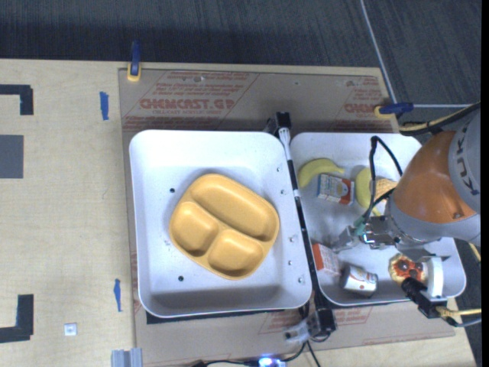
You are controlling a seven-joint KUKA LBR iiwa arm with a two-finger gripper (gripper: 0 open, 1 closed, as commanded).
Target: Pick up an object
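**Arm low over the right bin, grip unclear**

You are looking down on a pale wooden counter (pixel 61 228) with dark carpet beyond its far edge. A brown cardboard sheet (pixel 199 98) lies under two white bins set side by side.

The left bin (pixel 153 167) holds one large yellow divided tray (pixel 223 225), upside down, sitting near the middle at a slant.

The right bin (pixel 336 285) carries the loose things you could pick. A yellow banana-like piece (pixel 312 170) lies at the far left corner, with a small carton (pixel 333 187) just beside it and another yellow piece (pixel 363 186) to its right. A small red-and-white packet (pixel 324 261) rests against the near left wall, a small can (pixel 357 280) lies on its side near the front, and an orange-and-red item (pixel 403 268) sits just right of it.

The arm comes in from the right, its orange band (pixel 432 186) over the bin. The gripper (pixel 359 234) hangs low near the bin's middle, between the carton and the can. You cannot tell whether the fingers are open or closed, and nothing is visibly caught between them.
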